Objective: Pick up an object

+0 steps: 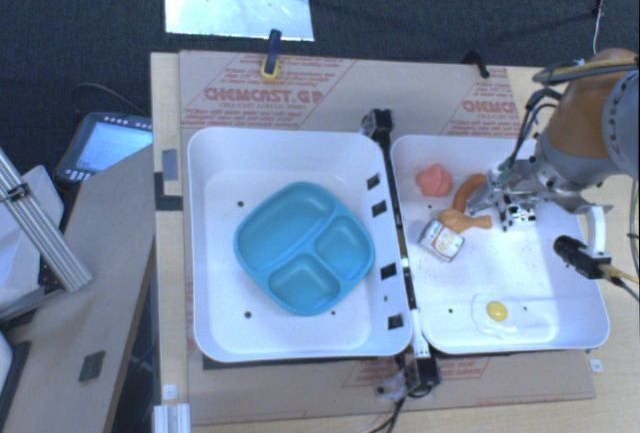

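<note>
Two shallow white bins are set side by side on the counter (165,221), so that things can be kept apart. In the left bin (215,161) a blue divided plate (303,247) is laid flat, near the middle. The other things are gathered in the right bin (560,311), where the arm can reach them easily from its side.

The gripper (508,203) is seen low over the upper middle of the right bin, below the grey wrist and orange band. It is placed just beside an orange sausage-shaped toy (467,191) and a tan piece (460,219), and these may be touched by it, but that cannot be told for sure. Whether the gripper is released or clenched cannot be told, because its tip is small and dark against the bin. Nothing can be seen held in it.

A pink round toy (434,179) is found a little to the left of the orange one. A small silver can (441,240) is lying on its side near the bin's left wall. A toy fried egg (496,312) is resting near the front, well apart from the gripper.

It is judged that the orange toy is being aimed at, since it is nearest.
</note>
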